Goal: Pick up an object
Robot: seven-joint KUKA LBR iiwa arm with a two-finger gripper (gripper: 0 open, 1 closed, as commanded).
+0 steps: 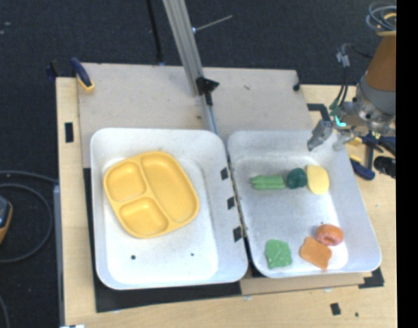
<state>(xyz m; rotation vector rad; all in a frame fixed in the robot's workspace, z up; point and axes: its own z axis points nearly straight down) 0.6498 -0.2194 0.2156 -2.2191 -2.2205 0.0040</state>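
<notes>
Hovering over the upper right rim of the right shallow white bin point(373, 251), grey two-finger gripper point(327, 137); jaws' spread impossible to tell. Nearest target just below-left: pale yellow oval toy point(318, 180), long axis roughly upright, touching a dark green ball point(296, 178).

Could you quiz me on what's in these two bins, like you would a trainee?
1. True or false: the yellow divided tray lies in the left bin.
2. Which item lies nearest the gripper? A) green block B) yellow oval piece C) orange block
3. Fill in: the green ridged piece lies in the ___ bin.

Key: 1 true. 2 B. 3 right.
</notes>
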